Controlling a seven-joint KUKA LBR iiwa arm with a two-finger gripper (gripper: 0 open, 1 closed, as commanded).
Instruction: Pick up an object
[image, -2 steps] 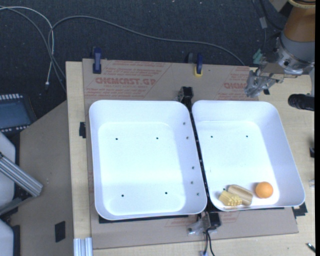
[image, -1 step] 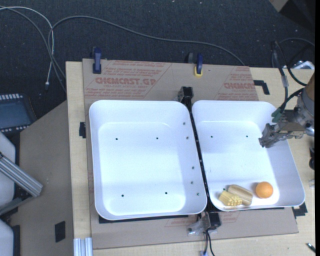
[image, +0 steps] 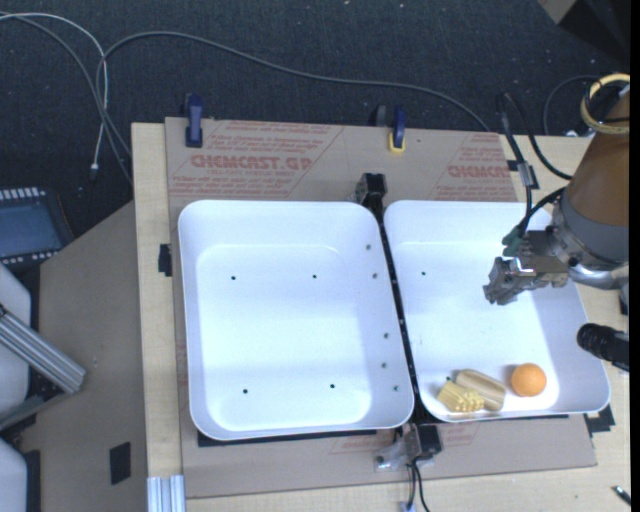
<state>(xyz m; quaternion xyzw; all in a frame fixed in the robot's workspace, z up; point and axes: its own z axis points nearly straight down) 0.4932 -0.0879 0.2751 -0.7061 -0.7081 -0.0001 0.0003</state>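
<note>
Camera view is showing my pincer (image: 503, 283) hanging over the middle of the right bin (image: 440, 240), nothing gripped in it; whether it is apart or together I cannot tell from this angle. The things I could be taking are lying well below it along the bin's near edge: a small orange ball (image: 528, 380), a tan oblong piece (image: 482, 385) just beside it, and a pale yellow corn-like piece (image: 459, 400) touching the tan one. The left bin (image: 285, 320) is sitting alongside.

I am judging the risks like this. The tan and yellow pieces are lying pressed together, so a descent there could be catching both or wedging one aside. The ball is round and would probably be rolling off at a glancing touch. All three are crowding the sloped front wall, so I could be striking the rim.

The bins are resting on a cardboard sheet (image: 300, 160) clamped at the back by blue clips (image: 193, 118), on a table above dark carpet (image: 300, 60) trailing loose cables (image: 90, 60).
</note>
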